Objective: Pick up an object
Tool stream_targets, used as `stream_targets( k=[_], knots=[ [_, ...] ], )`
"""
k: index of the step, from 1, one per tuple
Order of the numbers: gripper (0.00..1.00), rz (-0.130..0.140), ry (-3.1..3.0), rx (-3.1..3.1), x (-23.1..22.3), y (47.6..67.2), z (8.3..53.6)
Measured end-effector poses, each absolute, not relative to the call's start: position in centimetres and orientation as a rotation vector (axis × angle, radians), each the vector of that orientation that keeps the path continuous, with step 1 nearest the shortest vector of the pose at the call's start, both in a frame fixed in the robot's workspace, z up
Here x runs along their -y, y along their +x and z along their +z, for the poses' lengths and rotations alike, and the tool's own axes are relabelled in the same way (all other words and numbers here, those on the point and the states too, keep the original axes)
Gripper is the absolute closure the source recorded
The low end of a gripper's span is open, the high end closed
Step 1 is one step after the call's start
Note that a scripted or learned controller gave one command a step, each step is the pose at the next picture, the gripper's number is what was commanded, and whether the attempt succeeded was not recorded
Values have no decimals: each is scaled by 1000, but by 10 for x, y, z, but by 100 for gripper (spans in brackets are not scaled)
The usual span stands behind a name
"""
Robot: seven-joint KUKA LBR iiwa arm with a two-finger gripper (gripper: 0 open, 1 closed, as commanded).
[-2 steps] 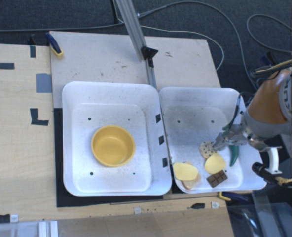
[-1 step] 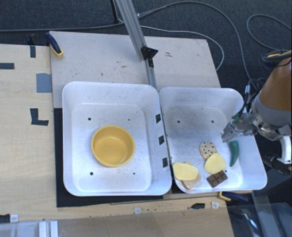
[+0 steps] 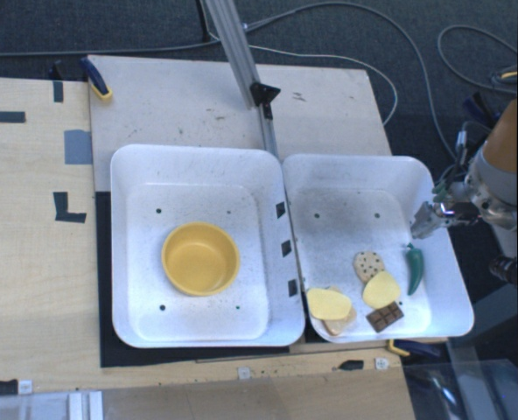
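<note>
The approach step is in hand: the claw [image 3: 427, 219], its opening impossible to judge, hovers over the right bin [image 3: 346, 175] rim, and next must descend onto the green pepper [image 3: 414, 269].

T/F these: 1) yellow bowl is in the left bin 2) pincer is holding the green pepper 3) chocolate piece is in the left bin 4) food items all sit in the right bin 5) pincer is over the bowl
1) True: the yellow bowl sits in the left bin.
2) False: the green pepper lies on the floor of the right bin, below the pincer.
3) False: the chocolate piece is in the right bin.
4) True: pepper, chocolate, cookie and yellow slices are all there.
5) False: the pincer is at the right bin's right edge.
</note>
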State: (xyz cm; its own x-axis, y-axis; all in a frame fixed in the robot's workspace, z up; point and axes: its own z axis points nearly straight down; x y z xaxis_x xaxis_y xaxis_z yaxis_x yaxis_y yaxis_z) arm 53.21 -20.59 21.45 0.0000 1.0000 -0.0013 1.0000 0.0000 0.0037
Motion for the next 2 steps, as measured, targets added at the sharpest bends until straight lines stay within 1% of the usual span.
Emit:
stream_targets(
  k=[1, 2],
  knots=[
    [100, 2, 2219, -2220, 206, 533, 254],
    [100, 1, 2217, -2227, 162, 555, 257]
  ],
)
